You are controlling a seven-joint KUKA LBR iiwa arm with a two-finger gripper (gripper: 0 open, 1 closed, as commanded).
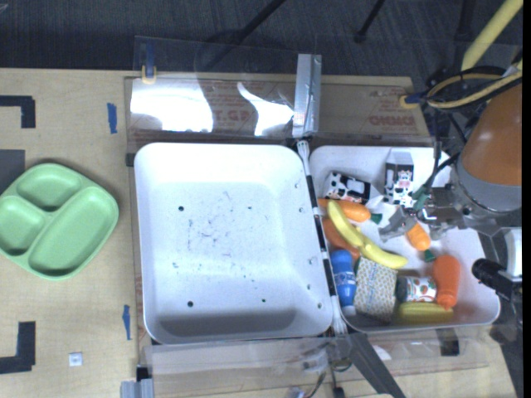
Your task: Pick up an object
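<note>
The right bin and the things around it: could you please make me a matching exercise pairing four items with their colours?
Things:
1. banana
2. divided plate
3. bottle
4. carrot

Colours:
A. blue
B. orange
C. yellow
D. green

Pairs: 1-C, 2-D, 3-A, 4-B

The banana, bottle and carrot lie in the right bin; the divided plate sits on the bench left of the bins.
</note>
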